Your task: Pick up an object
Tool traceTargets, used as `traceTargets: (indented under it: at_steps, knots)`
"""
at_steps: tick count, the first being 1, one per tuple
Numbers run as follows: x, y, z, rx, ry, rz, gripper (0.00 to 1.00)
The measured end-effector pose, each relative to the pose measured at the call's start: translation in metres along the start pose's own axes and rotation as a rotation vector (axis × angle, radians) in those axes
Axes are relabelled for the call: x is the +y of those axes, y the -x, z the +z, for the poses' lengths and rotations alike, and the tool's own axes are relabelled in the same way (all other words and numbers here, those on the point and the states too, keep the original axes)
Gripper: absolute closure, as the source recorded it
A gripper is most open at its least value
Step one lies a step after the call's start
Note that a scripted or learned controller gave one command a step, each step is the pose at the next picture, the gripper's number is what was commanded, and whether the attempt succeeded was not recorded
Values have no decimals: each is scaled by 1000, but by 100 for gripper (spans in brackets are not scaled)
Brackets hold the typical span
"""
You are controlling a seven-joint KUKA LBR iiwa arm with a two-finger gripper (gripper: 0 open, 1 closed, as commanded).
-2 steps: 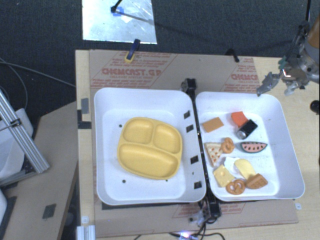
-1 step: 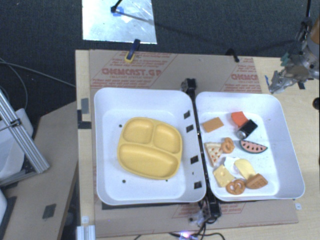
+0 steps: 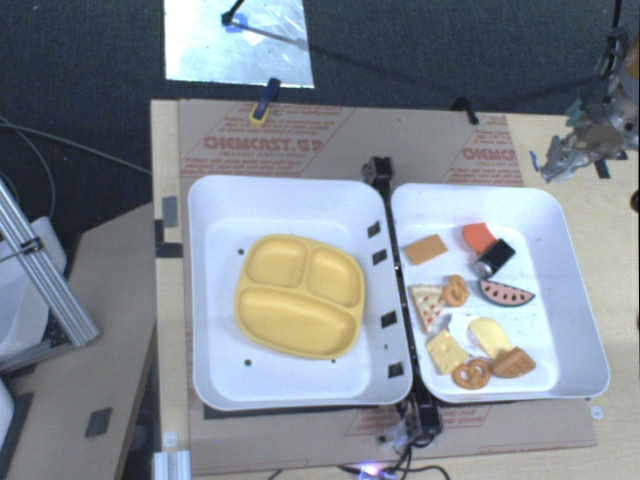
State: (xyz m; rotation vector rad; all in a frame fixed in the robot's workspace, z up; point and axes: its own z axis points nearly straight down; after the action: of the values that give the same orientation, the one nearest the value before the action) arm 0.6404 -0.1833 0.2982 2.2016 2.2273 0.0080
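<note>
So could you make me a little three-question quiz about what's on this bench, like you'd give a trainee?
1. True or false: the yellow tray lies in the left bin.
2. Which toy food lies nearest the black block? A) pretzel B) watermelon slice C) pizza slice
3. Fill in: the robot's hand is outside the right bin, past its far ____ corner.

Key: 1 true. 2 B; the watermelon slice sits just below the block. 3 right; the hand is at the picture's upper right, away from all the food.
</note>
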Motion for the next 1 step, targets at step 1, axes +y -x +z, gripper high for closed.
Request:
traceTargets:
  at_steps: [1]
  knots:
    - [-56, -57, -90, 4, 0, 2, 100]
